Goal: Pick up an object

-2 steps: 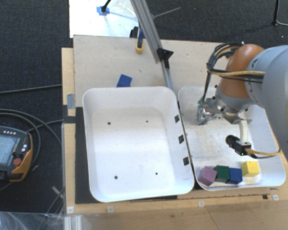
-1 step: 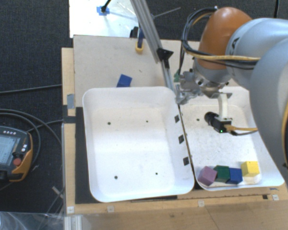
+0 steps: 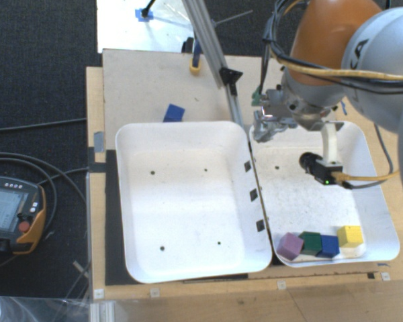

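Four small blocks sit at the near edge of the right bin [image 3: 379, 180], closest to us: a purple block [image 3: 290, 245], a green block [image 3: 311, 241], a blue block [image 3: 329, 246] and a yellow block [image 3: 350, 236], huddled in a row against the bin's front wall. The green and blue ones touch, the purple is just beside the green, and the yellow stands at the right end of the row. Any of these could serve as the object to be picked up, and all of them rest on the bin floor, untouched.

We see the arm [image 3: 336, 39] reaching in from the right, its orange band high over the far end of the right bin. The jaws [image 3: 263, 130] hang near that bin's far left corner, close to the rim shared with the left bin [image 3: 131, 200], and well apart from the blocks. We cannot tell whether they are wide or narrow; the wrist hardware hides that. Nothing shows between them.

Another blue block [image 3: 174, 113] lies on the tabletop [image 3: 134, 86] beyond the left bin.

We judge the task hardly begun: no object is lifted or gripped. What is left is nearly everything, namely travelling across the bin to the row, descending over one block, closing on it and raising it.
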`<action>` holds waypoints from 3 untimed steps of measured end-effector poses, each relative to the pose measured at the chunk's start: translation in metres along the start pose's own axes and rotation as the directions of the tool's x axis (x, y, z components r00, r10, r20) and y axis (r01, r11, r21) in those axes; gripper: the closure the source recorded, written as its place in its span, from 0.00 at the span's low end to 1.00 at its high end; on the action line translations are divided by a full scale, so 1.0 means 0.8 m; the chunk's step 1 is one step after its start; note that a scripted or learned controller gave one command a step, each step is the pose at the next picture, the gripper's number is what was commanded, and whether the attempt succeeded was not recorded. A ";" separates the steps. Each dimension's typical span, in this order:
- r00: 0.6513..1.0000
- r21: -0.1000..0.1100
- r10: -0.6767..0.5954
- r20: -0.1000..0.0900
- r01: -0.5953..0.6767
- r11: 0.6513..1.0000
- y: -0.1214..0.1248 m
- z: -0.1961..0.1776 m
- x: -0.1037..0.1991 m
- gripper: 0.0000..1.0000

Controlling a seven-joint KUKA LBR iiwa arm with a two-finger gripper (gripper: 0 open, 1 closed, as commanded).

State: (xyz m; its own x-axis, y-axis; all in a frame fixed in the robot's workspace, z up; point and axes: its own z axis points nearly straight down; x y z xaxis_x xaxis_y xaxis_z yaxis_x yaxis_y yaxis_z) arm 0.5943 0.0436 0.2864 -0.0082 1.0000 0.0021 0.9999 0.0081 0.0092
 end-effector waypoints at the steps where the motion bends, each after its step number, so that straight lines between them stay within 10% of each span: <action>1: 1.000 0.009 0.014 0.005 -0.014 1.000 -0.019 0.016 -0.087 1.00; 2: 1.000 0.007 0.012 0.004 -0.012 1.000 -0.068 -0.008 -0.135 1.00; 3: 1.000 0.002 0.009 0.005 -0.009 1.000 -0.033 -0.037 -0.177 1.00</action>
State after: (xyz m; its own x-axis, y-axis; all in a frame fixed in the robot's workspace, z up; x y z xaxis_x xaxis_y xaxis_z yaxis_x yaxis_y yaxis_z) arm 0.5691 -0.0984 0.3153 0.0010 1.0000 -0.0028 1.0000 -0.0010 0.0074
